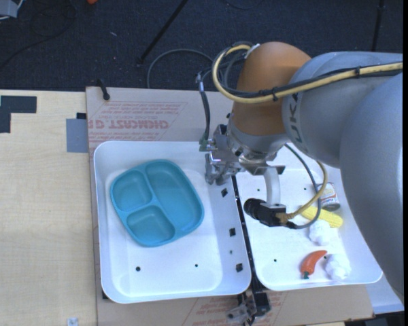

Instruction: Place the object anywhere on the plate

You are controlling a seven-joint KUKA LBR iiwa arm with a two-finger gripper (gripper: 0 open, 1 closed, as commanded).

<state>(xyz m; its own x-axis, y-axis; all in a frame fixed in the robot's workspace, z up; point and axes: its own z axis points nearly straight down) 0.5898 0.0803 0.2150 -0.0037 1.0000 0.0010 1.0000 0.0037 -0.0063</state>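
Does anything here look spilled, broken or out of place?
Nothing looks spilled or broken. The blue plate lies a little askew in the left bin, with nothing on it. The small toys, like the orange one, cluster in the right bin's far corner.

Grey arm [353, 107] with orange band [268, 73], looped by yellow-and-black cables [224, 80].

Bench [34, 216]: pale wood surface | cardboard sheet [139, 117] lying flat on it, printed lettering upside down | left white bin [163, 277] and right white bin [285, 277] side by side on the cardboard, rims touching
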